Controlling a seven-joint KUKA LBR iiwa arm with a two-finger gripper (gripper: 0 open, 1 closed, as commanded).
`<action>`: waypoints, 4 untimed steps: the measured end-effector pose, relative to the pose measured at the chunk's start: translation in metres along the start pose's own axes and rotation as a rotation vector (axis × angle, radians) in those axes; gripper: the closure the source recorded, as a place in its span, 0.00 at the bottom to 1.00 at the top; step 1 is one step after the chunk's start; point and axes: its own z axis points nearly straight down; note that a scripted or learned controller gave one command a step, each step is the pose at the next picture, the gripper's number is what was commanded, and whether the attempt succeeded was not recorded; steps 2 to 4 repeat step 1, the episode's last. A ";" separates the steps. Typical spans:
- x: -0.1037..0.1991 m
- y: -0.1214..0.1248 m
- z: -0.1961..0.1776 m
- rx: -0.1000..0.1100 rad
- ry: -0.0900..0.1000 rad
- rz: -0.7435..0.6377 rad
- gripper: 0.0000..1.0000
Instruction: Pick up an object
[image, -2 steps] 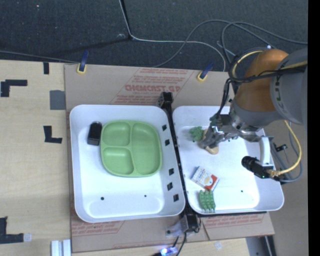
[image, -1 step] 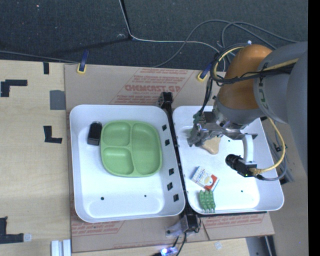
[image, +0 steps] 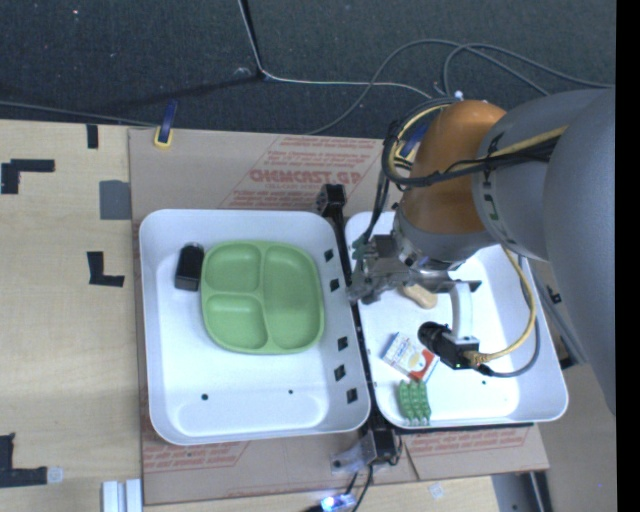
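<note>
Arm hanging over right bin (image: 540, 405), jaws (image: 375, 280) state untellable, nearing card (image: 402, 351) and green block (image: 413, 400); green plate (image: 262, 297) lying apart in left bin (image: 165, 390)

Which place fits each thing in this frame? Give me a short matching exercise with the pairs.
Things:
1. green divided plate
2. small black block
3. green studded brick
4. claw

Places:
A. near front edge of the right bin
B. middle of the left bin
C. by the wall between the two bins
D. left bin, against the plate's left rim

Pairs: 1-B, 2-D, 3-A, 4-C
</note>
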 end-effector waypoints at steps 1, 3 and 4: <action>0.059 -0.008 -0.015 -0.003 0.001 -0.003 1.00; 0.059 -0.008 -0.015 -0.003 0.001 -0.003 1.00; 0.059 -0.008 -0.015 -0.003 0.001 -0.003 1.00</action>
